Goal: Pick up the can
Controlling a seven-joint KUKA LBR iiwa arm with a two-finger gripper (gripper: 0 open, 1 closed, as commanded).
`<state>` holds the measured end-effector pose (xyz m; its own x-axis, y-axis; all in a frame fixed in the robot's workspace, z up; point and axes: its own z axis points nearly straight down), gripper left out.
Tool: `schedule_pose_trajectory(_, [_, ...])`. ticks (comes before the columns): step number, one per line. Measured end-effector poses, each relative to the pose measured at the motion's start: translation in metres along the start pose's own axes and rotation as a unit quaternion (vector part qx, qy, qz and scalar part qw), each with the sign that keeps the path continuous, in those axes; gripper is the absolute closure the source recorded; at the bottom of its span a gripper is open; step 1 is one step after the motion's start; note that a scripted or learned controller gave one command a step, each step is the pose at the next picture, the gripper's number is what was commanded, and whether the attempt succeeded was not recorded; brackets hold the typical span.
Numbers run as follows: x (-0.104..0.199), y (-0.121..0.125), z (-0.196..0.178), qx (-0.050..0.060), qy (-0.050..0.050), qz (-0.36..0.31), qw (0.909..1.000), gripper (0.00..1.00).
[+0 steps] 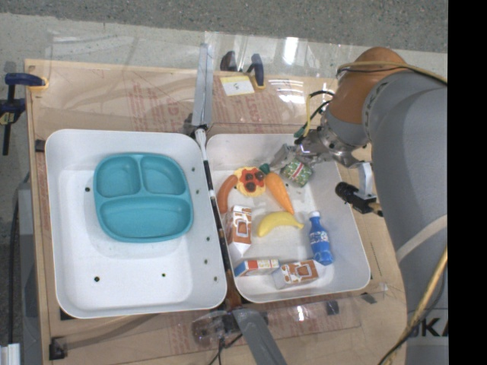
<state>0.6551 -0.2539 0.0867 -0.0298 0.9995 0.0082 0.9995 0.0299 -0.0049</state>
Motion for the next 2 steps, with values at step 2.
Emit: schedule_pose_trajectory(2, [-0.007,-0.002,-0.114,-0.004,-0.005,0.023,0.9997,1.00])
